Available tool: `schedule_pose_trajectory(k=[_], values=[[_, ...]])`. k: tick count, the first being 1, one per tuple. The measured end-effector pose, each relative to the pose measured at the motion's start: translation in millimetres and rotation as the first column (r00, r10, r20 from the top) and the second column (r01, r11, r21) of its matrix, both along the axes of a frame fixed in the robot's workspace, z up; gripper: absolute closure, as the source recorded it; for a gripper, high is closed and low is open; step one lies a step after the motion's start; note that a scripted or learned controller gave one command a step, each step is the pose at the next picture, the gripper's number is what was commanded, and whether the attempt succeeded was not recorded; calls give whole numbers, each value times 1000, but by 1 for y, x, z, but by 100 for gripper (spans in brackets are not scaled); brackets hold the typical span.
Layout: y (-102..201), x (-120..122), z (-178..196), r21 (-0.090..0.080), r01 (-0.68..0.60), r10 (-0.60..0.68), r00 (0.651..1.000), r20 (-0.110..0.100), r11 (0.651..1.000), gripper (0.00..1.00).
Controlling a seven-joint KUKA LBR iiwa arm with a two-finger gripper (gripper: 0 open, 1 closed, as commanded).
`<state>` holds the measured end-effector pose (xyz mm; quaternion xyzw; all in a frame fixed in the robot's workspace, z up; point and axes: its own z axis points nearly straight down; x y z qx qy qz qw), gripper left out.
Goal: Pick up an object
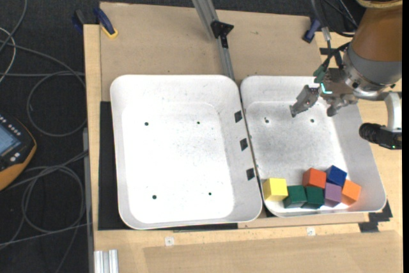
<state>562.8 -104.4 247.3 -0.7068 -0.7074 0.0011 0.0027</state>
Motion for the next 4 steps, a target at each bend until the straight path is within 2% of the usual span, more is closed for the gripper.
schedule_pose_trajectory(k=[1,2,4], values=[[0,0,2,-1,1,-1,1000,4,1000,0],[1,8,-57,-1,1,-1,1000,-1,1000,0],[-8,3,-151,0,2,-2,1000,-2,1000,0]])
